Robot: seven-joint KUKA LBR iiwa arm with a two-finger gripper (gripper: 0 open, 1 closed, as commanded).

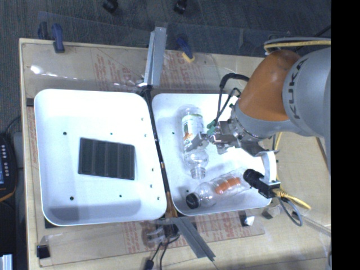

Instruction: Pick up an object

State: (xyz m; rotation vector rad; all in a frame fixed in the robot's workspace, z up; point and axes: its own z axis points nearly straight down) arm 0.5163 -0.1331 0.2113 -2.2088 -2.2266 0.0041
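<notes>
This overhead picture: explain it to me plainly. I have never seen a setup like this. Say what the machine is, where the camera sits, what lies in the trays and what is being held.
The camera hangs above a bench and looks down at a slant. The big grey and orange shape on the right is a robot arm; a program moves it. At its end is a gripper, a two-finger claw, low over the right white bin.

That bin holds two clear plastic bottles. One with a green and white label lies lengthwise right beside the gripper. The other, with a black cap and orange label, lies across the near end.

The left white bin holds a dark ribbed rectangular pad.

I cannot tell whether anything is gripped.
</notes>
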